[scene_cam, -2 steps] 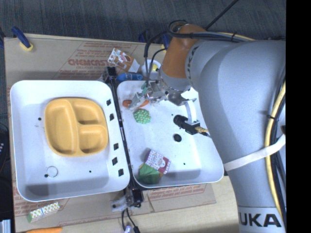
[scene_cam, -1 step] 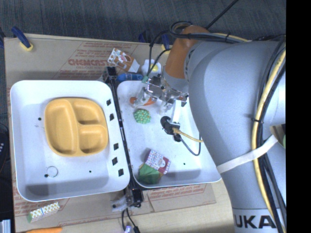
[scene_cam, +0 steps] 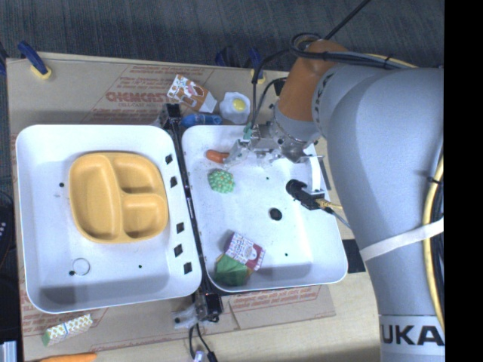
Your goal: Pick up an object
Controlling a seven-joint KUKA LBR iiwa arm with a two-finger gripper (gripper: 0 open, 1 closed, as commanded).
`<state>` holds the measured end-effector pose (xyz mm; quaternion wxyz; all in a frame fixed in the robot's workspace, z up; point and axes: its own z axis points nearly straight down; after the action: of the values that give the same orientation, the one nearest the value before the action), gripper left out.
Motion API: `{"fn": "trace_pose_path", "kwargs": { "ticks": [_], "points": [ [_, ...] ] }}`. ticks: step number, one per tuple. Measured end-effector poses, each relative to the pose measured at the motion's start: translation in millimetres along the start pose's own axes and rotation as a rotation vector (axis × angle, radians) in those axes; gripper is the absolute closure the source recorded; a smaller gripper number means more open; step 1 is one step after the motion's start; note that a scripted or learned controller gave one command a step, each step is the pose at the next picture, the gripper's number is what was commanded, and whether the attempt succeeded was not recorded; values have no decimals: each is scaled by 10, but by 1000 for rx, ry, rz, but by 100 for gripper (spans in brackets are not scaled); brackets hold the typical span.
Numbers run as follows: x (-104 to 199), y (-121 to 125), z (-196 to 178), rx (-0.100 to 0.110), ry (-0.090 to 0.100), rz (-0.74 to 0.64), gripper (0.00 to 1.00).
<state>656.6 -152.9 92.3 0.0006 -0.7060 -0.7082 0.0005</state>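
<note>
My gripper point(scene_cam: 243, 146) hangs over the back of the right bin point(scene_cam: 332, 256), just right of a small orange carrot-like piece point(scene_cam: 217, 156) lying on the bin floor. Close in front of the carrot sits a green knobbly ball point(scene_cam: 221, 180). Near the bin's front wall a red-and-white carton point(scene_cam: 246, 250) leans on a green object point(scene_cam: 231, 271). A small black disc point(scene_cam: 275, 215) lies mid-bin. Nothing shows between the carrot and the gripper, and they look slightly apart.
The left bin point(scene_cam: 30, 202) holds a yellow divided plate point(scene_cam: 118, 195). Behind the bins lie a printed packet point(scene_cam: 186, 91), a blue item point(scene_cam: 201, 118) and a white-and-yellow item point(scene_cam: 235, 105). The grey arm point(scene_cam: 377, 149) covers the right bin's right side.
</note>
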Motion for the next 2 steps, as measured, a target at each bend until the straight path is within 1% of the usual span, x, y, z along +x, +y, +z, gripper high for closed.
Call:
{"fn": "trace_pose_path", "kwargs": {
  "ticks": [1, 2],
  "points": [
    [321, -880, 12, 3, 1, -13, 0],
    [128, -138, 4, 1, 0, 24, 0]
  ]
}}
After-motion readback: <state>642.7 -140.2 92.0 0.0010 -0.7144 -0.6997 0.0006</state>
